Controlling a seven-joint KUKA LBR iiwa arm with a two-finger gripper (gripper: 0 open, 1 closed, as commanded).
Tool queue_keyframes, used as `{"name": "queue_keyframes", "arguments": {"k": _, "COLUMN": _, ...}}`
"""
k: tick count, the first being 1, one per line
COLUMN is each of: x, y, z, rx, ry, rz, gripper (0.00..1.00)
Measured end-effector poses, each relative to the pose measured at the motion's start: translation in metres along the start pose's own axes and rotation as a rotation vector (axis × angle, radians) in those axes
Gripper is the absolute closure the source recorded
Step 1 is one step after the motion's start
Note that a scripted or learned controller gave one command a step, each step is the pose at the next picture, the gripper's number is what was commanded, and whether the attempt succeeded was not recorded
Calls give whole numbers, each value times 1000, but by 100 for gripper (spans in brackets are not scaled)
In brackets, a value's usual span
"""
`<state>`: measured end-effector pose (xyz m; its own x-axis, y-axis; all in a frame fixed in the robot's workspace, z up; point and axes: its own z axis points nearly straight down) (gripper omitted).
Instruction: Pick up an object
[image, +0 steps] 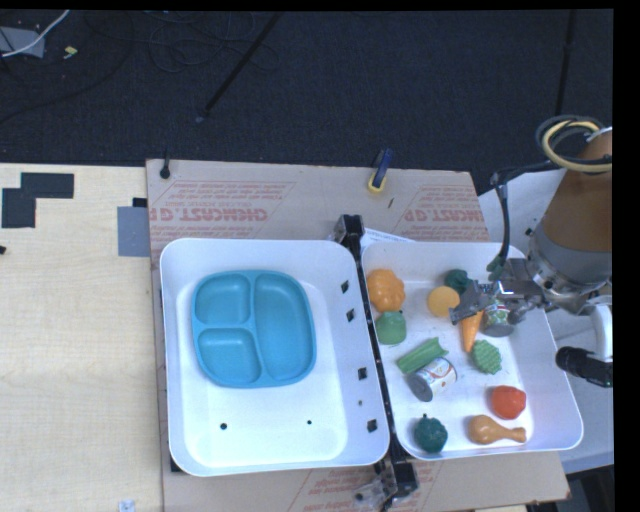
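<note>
The end effector is lowered over the carrot in the right bin; its grip state cannot be told; a secure closure is judged necessary next.

glossy white plastic bins, a smooth blue plastic tray, on matt brown cardboard.

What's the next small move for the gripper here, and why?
Probably a short descent onto the orange carrot. The gripper sits in the right bin directly beside the carrot's top, and nothing is visibly between its fingers, so no pick has happened yet.
</note>
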<state>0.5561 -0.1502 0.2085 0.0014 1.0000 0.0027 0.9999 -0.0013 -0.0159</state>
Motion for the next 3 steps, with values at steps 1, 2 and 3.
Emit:
{"name": "queue_keyframes", "arguments": {"k": 1, "x": 0, "y": 3, "z": -8, "rx": -14, "ry": -3, "rz": -2, "gripper": 0}}
{"name": "queue_keyframes", "arguments": {"k": 2, "x": 5, "y": -1, "z": 37, "rx": -8, "ry": 0, "rz": -3, "gripper": 0}}
{"name": "queue_keyframes", "arguments": {"k": 3, "x": 16, "y": -3, "z": 94, "rx": -7, "ry": 0, "rz": 1, "gripper": 0}}
